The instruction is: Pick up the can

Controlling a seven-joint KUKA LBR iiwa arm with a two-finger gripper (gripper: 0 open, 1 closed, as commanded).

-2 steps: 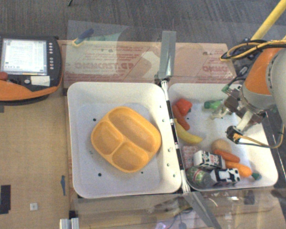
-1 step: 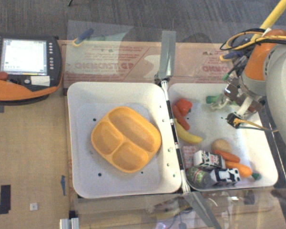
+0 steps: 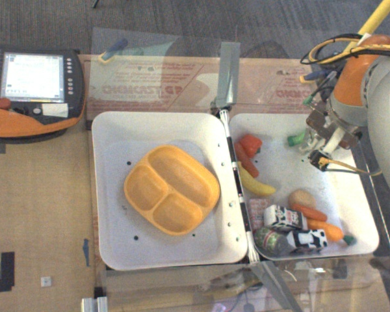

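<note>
- Can (image 3: 271,239) — lies on its side at the near edge of the right bin (image 3: 279,164), close to that bin's near-left corner, its label dark with green.
- Just beside the can to the right lies a black-and-white cow-patterned carton (image 3: 310,239); a second such carton (image 3: 285,216) lies just behind the can.
- The claw (image 3: 316,147) hangs over the far part of the right bin, well apart from the can; how wide it stands I cannot tell.
- A small green thing (image 3: 297,137) lies just left of the claw.
- Also in the right bin: a red pepper (image 3: 248,147) near the left wall, a banana (image 3: 255,184) in front of it, a potato (image 3: 302,198), and 2 carrots (image 3: 326,229) toward the near-right side.
- The left bin (image 3: 110,142) holds an orange divided plate (image 3: 172,188) with 3 sections.
- On the table (image 3: 39,207), left of the bins, rests a control pendant (image 3: 32,90) — screen lit.
</note>
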